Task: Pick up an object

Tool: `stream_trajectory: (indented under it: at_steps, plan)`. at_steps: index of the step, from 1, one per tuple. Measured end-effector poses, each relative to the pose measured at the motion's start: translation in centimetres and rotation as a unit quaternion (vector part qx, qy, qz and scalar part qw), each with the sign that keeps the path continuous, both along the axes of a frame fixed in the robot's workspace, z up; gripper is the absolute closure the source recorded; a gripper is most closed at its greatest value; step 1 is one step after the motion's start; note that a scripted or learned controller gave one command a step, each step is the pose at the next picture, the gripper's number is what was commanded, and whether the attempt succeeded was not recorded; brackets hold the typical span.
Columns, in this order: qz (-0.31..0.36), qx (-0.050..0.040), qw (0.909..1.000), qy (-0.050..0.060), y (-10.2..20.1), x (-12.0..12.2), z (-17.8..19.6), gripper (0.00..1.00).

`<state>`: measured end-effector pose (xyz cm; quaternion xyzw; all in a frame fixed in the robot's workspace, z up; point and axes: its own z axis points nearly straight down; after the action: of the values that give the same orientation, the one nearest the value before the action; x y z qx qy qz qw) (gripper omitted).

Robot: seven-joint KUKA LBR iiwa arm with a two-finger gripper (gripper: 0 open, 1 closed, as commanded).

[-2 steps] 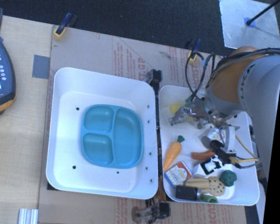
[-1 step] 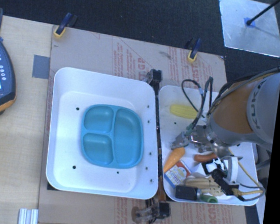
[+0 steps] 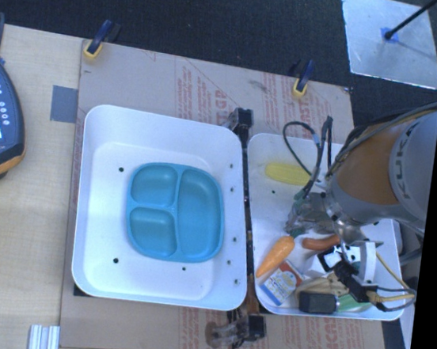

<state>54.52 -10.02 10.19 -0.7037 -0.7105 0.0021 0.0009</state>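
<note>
Two shallow white bins sat side by side on the bench, and the arm [image 3: 379, 171] had its wrist low over the right bin [image 3: 266, 148], so the step in hand looked like the descent onto a chosen object rather than any lift. The gripper [image 3: 307, 215] hung just above the clutter near the bin's middle; whether it was spread or pressed together could not be told, and nothing was seen pinched in it. Likely targets lay just beside it: a carrot [image 3: 275, 256] tilted along the bin's left side and a reddish sausage-shaped piece [image 3: 321, 241] near it. A yellow piece [image 3: 286, 173] lay farther back, a black block [image 3: 316, 302] and a small packet [image 3: 282, 282] at the near edge. The next move probably called for settling squarely over one item, clear of its neighbours. The left bin [image 3: 92, 193] held a blue divided plate [image 3: 175, 212], its three compartments bare
</note>
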Motion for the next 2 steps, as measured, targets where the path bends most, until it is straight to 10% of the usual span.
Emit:
stream_trajectory:
  at_steps: [1,2]
  plan:
    - [0.001,-0.0002,1.0000,0.000,0.0,0.0,0.0,0.00]
    - [0.002,-0.0006,1.0000,0.000,-0.1,0.0,1.0,1.00]
